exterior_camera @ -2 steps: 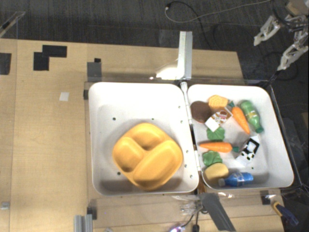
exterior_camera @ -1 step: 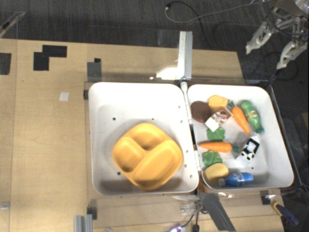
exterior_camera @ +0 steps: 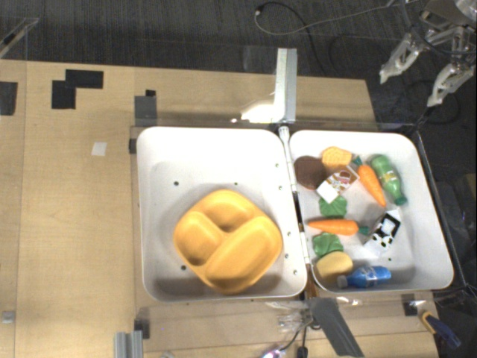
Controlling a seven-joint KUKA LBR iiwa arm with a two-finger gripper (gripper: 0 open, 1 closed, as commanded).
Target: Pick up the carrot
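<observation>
Two orange carrots lie in the right bin (exterior_camera: 428, 200). One carrot (exterior_camera: 333, 227) lies flat near the bin's middle, pointing left to right. The other carrot (exterior_camera: 371, 184) lies slanted beside a green bottle (exterior_camera: 389, 176) toward the back. My gripper (exterior_camera: 422, 71) hangs open above the floor beyond the bin's far right corner, well away from both carrots. Its two pale fingers (exterior_camera: 399, 58) are spread, with nothing between them.
The right bin also holds a brown piece (exterior_camera: 309, 170), a yellow corn (exterior_camera: 336, 156), a small white box (exterior_camera: 339, 183), green leaves (exterior_camera: 326, 243), a black-and-white toy (exterior_camera: 384, 230), a yellow lump (exterior_camera: 334, 263) and a blue bottle (exterior_camera: 369, 277). A yellow divided dish (exterior_camera: 227, 239) sits in the left bin (exterior_camera: 160, 200).
</observation>
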